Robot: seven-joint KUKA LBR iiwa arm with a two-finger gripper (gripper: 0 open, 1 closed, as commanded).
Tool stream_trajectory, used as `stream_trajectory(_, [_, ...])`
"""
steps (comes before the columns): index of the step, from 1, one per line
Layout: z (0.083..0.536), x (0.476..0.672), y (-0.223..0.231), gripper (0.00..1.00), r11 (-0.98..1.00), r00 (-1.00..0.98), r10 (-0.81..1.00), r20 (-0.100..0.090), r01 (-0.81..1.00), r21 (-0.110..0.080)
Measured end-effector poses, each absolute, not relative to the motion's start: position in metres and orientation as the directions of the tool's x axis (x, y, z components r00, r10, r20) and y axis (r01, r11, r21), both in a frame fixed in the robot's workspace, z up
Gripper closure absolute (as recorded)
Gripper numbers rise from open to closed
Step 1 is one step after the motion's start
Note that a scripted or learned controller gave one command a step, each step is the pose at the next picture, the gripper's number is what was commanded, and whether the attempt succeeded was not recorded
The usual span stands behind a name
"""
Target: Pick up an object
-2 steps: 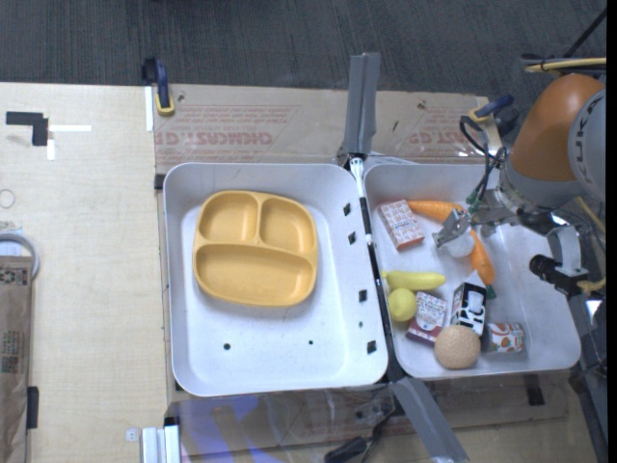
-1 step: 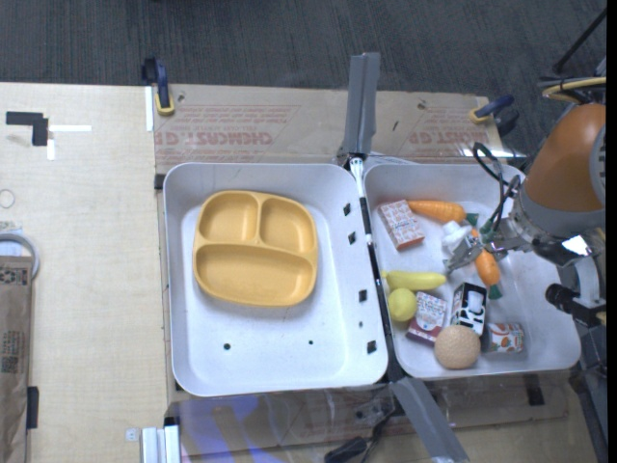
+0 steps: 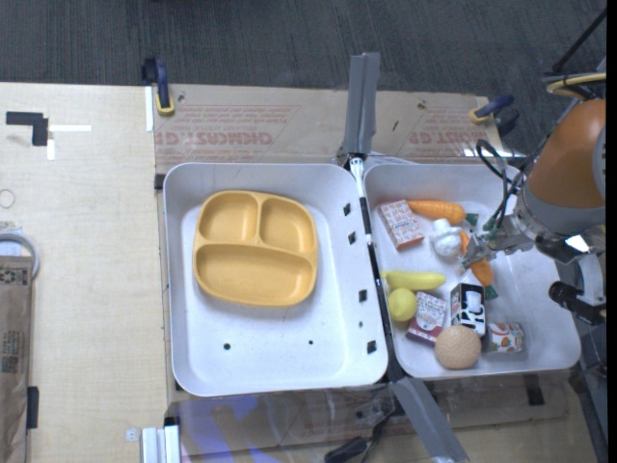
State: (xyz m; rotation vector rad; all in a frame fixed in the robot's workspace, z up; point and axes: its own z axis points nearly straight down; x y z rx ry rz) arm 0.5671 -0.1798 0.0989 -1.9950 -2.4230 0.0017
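Bread roll at front; hand low over right bin, grip state unclear.

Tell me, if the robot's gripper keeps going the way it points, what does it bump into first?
Probably the small orange piece right under the gripper, near the white garlic. Depth is hard to judge from above.

arm cut off by the right edge, base out of frame; gripper too small and cluttered to read the finger state; orange item under it partly covered, identity unclear; small carton print unreadable; brown bag clipped at left edge
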Motion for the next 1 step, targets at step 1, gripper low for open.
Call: stream_trajectory(1, [0.09,0.6126,-0.1639,1.0,0.215,-0.215,0.977,0.001,0.977,-0.004])
